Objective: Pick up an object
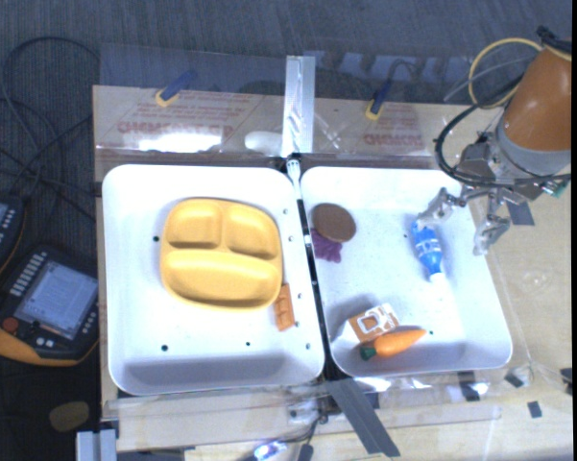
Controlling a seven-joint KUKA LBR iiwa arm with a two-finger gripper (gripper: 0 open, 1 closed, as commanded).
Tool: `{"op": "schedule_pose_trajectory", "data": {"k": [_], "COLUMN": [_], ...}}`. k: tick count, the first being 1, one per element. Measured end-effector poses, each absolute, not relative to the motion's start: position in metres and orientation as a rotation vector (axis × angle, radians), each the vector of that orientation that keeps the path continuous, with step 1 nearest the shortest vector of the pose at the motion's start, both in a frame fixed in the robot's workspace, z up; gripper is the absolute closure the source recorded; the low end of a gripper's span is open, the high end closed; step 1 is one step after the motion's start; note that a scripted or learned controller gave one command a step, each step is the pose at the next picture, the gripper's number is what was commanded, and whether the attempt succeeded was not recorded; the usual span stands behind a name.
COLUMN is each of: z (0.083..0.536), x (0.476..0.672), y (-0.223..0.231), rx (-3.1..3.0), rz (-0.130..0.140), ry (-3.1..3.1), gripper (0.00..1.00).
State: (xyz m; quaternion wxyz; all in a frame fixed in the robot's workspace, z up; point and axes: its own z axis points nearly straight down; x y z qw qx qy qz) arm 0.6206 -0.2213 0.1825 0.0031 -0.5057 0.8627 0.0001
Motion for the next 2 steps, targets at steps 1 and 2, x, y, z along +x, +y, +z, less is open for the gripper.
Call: {"op": "schedule_pose_trajectory", "data": {"k": [1, 2], "z": [0.114, 0.108], "x": [0.657, 0.644], "y": [-0.217, -0.211], "rx": [-1.916, -2.279], "rz": [0.012, 0.015], "ry": [2.477, 2.143], "gripper": [0.00, 0.00]}}
